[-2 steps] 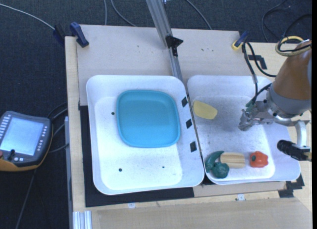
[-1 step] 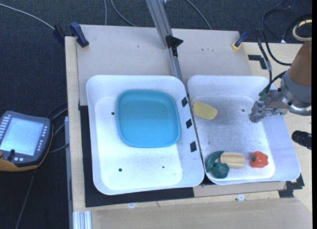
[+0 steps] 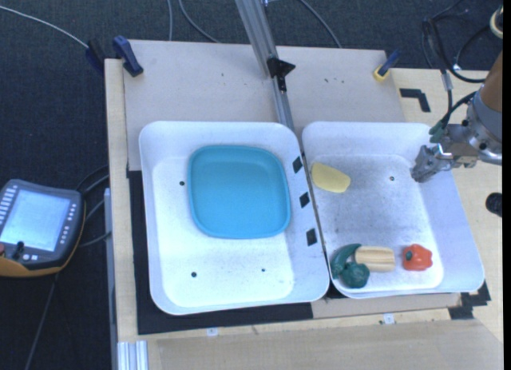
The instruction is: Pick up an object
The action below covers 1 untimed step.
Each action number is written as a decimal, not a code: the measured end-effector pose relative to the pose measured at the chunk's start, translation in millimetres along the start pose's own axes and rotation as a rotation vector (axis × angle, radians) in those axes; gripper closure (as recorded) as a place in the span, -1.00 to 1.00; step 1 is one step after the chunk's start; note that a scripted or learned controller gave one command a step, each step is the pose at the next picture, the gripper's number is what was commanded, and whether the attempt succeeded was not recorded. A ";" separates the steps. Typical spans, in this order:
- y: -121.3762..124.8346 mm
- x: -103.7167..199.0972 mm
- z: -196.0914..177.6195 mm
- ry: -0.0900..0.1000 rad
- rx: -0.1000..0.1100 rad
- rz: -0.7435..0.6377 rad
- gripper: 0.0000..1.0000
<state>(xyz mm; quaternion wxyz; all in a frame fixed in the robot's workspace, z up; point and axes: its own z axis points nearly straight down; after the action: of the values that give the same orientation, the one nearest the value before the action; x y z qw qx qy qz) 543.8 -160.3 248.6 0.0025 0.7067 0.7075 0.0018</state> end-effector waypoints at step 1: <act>0.6 0.0 -26.7 0.000 0.003 0.001 1.00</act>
<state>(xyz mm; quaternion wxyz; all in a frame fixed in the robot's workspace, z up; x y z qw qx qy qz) 544.3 -160.3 275.3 0.0012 0.7070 0.7072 0.0008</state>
